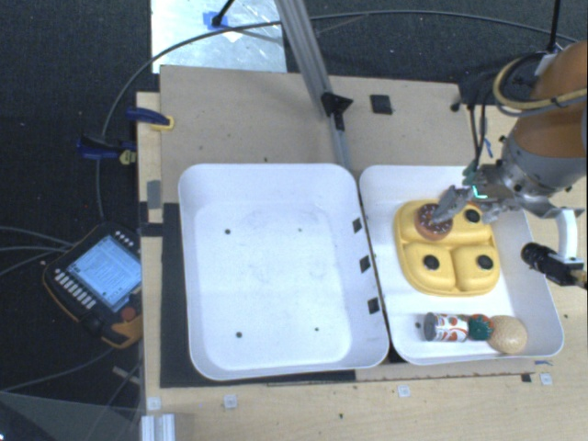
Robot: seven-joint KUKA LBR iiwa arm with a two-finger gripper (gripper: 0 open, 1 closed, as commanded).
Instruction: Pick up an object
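Camera view: gripper (pixel 447 208), finger state unclear, over yellow moulded plastic tray (pixel 447 263), 12 o'clock edge; rigid, light — you grab its rim.

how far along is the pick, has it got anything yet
Done: the gripper has reached the right bin, over the yellow tray, at the brown round piece. In hand: nothing visibly gripped. Left: grasping and lifting; the tube and the tan ball lie untouched.

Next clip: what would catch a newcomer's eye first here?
The yellow four-cup tray in the right bin, with the end effector at its upper-left cup over a brownish round object. Below it, a small can and a beige ball lie along that bin's front edge.
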